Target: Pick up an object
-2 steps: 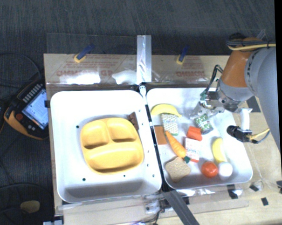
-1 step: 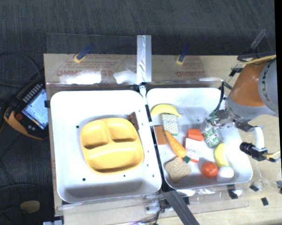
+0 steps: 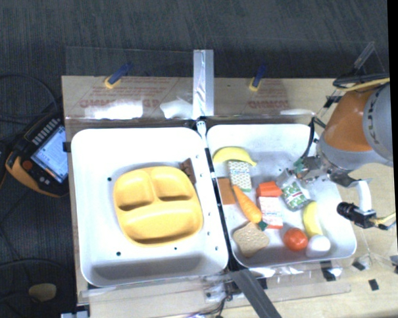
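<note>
Carton: small green-and-white carton [image 3: 295, 195] in the right bin [image 3: 263, 129], right-centre, tilted, long axis running roughly upper-left to lower-right.
Gripper: gripper [image 3: 303, 171] low over the right bin, coming in from the right; tip sits just above and a touch right of the carton, maybe touching its top edge.
Hand state: can't tell whether it's wide or narrow, too much dark clutter at the tip. No object visibly held.
Key relation: carton lies just down-left of the gripper tip. Short drop, I'd say, w/ the wrist turned to close across the carton's short side.
Neighbours: orange-and-white box [image 3: 271, 204] just left of the carton, banana [image 3: 311, 217] just below-right, tomato [image 3: 294, 238] and white egg [image 3: 318, 244] near the front wall. Tight spot, could nudge these.
Further left: carrot [image 3: 247, 204], bread slice [image 3: 249, 239], second banana [image 3: 232, 155] at the back.
Left bin: left bin [image 3: 95, 192] holds a yellow divided tray [image 3: 157, 204], well apart from the action.
Progress: approach stage by my read, pick not yet made.
</note>
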Robot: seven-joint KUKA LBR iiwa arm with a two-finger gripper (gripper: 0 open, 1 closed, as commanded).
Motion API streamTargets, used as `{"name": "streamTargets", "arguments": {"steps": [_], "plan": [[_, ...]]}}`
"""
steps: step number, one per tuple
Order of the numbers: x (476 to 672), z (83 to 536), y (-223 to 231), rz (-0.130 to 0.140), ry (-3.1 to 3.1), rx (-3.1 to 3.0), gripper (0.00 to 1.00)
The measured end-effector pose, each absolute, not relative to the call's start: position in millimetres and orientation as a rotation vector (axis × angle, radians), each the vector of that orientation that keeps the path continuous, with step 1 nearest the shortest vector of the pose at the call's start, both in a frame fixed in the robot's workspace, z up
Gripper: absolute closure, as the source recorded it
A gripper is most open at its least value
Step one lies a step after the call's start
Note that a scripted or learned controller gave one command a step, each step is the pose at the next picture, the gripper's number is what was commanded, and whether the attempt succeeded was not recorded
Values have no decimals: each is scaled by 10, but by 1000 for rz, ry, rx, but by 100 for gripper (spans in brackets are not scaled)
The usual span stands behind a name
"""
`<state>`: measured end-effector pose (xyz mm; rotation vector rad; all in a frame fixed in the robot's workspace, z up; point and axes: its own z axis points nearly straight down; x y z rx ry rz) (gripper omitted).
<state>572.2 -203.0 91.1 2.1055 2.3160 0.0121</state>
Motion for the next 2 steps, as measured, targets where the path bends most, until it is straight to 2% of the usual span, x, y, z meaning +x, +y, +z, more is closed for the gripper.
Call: {"name": "streamTargets", "arguments": {"steps": [1, 2], "plan": [[5448, 1554, -2027, 0, 2349, 2087, 0], [5680, 968, -2068, 7, 2248, 2195, 0]]}}
